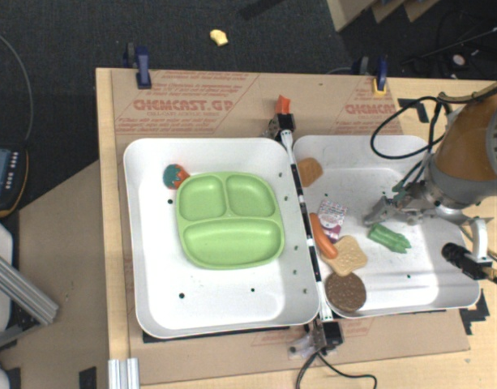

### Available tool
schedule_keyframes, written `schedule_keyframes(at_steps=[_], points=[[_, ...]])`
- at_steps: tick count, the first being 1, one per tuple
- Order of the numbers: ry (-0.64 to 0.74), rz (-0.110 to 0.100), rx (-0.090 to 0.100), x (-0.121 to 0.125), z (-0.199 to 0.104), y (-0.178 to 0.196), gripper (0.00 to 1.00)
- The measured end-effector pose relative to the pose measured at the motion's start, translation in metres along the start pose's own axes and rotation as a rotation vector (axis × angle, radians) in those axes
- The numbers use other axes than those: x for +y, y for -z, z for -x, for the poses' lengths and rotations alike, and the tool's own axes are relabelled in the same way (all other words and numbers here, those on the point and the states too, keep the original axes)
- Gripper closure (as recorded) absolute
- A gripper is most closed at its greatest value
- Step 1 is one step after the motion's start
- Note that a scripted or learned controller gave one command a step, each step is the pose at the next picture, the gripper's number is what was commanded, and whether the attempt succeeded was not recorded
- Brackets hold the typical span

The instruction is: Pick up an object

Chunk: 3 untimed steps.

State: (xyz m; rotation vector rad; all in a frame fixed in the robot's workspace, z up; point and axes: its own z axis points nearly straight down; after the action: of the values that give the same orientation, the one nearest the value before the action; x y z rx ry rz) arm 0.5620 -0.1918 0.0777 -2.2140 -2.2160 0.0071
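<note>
My gripper (383, 211) hangs low over the right bin (410, 154), on the arm that reaches in from the right. A green pepper-like piece (390, 237) lies just below and right of it, apart from it. Left of the gripper lie a small white and pink packet (332, 215), an orange carrot-like stick (323, 236), a tan toast slice (350, 254) and a round brown cookie (346, 292). A tan bread piece (310, 170) sits in that bin's far left corner. Nothing shows between the gripper's tips.
The left bin (151, 282) holds a green divided plate (229, 219) and a small red and green fruit (175, 175) at its far left. A black divider rail (301, 209) runs between the bins. Blue clamps (141, 65) hold the board's back edge.
</note>
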Motion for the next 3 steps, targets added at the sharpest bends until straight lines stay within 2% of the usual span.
schedule_keyframes(at_steps=[1, 2, 3], points=[[-0.001, 0.014, -0.006, 0.003, 0.002, 0.02, 1.0], [-0.001, 0.013, -0.005, 0.003, 0.002, 0.019, 0.0], [-0.001, 0.005, -0.001, -0.026, -0.002, 0.006, 0.0]])
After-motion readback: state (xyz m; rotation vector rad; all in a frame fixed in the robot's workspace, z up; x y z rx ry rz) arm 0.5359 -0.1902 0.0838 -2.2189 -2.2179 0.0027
